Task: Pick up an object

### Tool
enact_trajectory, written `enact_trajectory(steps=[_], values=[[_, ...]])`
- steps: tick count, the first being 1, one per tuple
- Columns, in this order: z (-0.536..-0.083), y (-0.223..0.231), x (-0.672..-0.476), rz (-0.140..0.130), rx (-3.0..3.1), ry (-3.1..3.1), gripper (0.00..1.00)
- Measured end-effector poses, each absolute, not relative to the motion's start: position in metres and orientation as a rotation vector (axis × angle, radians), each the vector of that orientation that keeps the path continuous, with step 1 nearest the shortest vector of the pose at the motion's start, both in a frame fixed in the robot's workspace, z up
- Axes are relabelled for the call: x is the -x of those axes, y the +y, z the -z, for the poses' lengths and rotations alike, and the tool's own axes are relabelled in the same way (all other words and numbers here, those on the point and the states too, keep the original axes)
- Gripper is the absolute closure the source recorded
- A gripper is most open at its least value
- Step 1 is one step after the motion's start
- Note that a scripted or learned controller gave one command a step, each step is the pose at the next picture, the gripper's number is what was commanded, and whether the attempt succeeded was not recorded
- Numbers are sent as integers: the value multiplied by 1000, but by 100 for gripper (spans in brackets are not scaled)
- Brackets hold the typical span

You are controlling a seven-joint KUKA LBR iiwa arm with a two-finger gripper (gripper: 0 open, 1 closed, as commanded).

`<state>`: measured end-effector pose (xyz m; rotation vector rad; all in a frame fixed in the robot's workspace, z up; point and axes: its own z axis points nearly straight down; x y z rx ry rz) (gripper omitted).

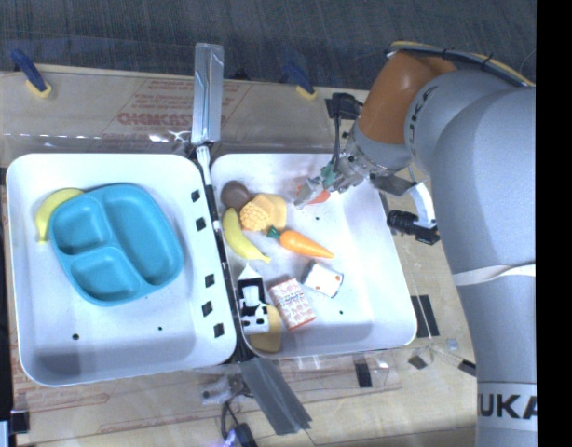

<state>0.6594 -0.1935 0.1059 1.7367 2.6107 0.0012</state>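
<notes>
While the gripper (316, 190) hangs over the right bin's (384, 282) back edge | can't tell how its fingers stand – too blurry | carrot (302, 242) just below-left, apart | corn (256, 214), banana (238, 237) beside it

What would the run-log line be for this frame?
phase: reaching | gripper: over right white bin, upper edge | nearest: orange plastic carrot | grasp: not visible | left white bin: blue divided tray
</notes>
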Motion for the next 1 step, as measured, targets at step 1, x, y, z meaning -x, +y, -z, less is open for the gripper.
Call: enact_trajectory(steps=[1], values=[[-93, -131, -642, -2, -1570, 2721, 100]])
